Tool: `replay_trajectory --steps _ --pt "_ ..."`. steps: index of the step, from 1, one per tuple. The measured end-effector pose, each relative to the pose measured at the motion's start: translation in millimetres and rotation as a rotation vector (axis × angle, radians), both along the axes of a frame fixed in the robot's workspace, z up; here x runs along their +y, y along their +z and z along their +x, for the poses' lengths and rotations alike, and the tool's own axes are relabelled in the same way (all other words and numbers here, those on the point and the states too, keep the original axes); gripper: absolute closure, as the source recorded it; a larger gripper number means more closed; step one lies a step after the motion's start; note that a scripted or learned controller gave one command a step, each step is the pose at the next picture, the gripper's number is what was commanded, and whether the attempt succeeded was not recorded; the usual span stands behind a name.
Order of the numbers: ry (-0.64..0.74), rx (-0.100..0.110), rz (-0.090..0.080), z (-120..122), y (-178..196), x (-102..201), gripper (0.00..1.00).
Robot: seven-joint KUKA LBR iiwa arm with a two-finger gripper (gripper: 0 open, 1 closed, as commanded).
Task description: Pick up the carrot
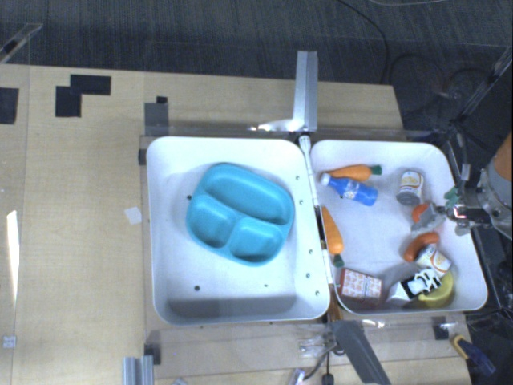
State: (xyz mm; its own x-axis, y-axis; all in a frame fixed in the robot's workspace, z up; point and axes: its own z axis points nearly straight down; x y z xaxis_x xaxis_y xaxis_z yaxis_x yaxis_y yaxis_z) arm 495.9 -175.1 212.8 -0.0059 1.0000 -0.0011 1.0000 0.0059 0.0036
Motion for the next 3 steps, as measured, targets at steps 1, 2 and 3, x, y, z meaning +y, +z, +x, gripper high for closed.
replay_trajectory --steps 1,2,3 --pt "0.004 -0.006 -0.001 2.2 11.2 0.7 1.0" --pt "0.091 -0.004 -0.001 -7.1 71.3 42.2 1.0" --pt "0.135 -0.003 -0.001 -6.9 66.8 35.8 1.0"
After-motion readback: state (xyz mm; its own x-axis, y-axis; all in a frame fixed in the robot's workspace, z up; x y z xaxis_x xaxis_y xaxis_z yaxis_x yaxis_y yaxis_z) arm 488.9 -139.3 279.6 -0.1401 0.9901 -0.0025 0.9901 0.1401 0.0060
